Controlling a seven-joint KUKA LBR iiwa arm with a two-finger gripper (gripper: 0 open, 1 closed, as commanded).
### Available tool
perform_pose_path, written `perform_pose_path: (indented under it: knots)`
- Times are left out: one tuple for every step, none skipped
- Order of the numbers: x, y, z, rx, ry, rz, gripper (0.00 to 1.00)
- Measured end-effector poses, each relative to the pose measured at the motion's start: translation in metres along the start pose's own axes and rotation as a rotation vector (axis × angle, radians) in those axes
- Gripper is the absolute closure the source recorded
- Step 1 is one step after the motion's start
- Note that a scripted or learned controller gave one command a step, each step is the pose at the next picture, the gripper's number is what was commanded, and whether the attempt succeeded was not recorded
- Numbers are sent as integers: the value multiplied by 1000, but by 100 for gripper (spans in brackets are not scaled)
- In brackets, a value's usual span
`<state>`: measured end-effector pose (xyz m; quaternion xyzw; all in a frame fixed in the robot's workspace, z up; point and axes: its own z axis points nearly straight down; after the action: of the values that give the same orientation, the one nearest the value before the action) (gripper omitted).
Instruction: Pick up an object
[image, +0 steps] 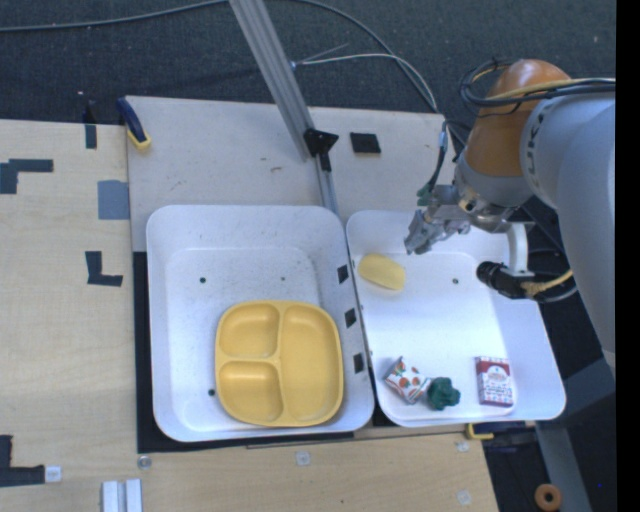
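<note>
A: Camera view: gripper (420, 240) above right bin (520, 330), near its far edge; yellow lump (382, 271) just beside it; gripper state unreadable.

B: It should centre over the lump; descend straight.

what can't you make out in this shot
- Claw, camera view: too small and blurred to show its state.
- Red and white packet, camera view: print too small to read.
- Green object beside the small wrapped item: too blurred to identify either.
- Arm: cut off by the right edge.
</note>
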<state>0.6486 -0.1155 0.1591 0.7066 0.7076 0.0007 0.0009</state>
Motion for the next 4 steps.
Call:
perform_pose_path:
  knots:
    - [1,1,-63,-1,0,0,100]
    - [1,1,-86,1,0,0,100]
    - [53,11,-73,4,1,-4,100]
    - [102,19,-73,3,1,-4,100]
